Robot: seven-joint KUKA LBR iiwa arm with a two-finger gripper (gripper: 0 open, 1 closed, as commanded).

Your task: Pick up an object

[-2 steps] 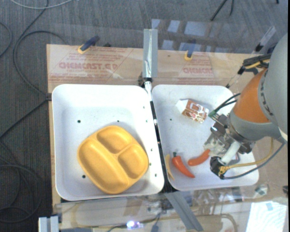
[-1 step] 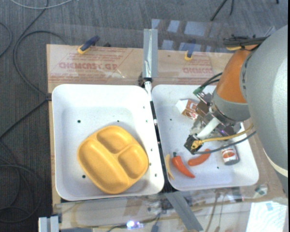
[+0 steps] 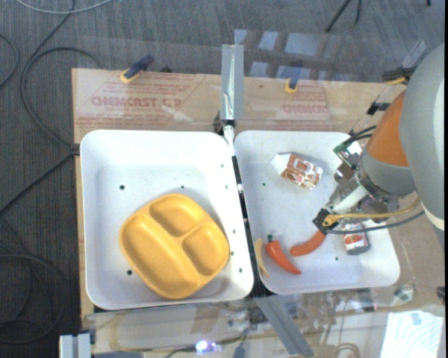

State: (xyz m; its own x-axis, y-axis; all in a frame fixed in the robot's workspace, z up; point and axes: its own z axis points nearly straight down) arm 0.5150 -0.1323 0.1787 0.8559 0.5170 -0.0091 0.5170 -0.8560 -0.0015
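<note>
My gripper (image 3: 356, 213) hangs low over the right side of the right bin (image 3: 313, 280), under the grey wrist with its orange band. A small white and red box (image 3: 355, 243) lies just below it, partly covered. A curved red chili (image 3: 308, 244) lies immediately left of that box. A second red chili (image 3: 283, 259) with a dark stem lies further left, near the bin's front left corner. A white and red packet (image 3: 299, 171) lies at the bin's back, apart from the gripper. Nothing shows between the fingers.
A yellow divided plate (image 3: 175, 245) sits in the left bin (image 3: 104, 162), toward its front. A thin orange sliver (image 3: 259, 263) rests against the right bin's left wall. A raised divider (image 3: 237, 192) separates the two bins.
</note>
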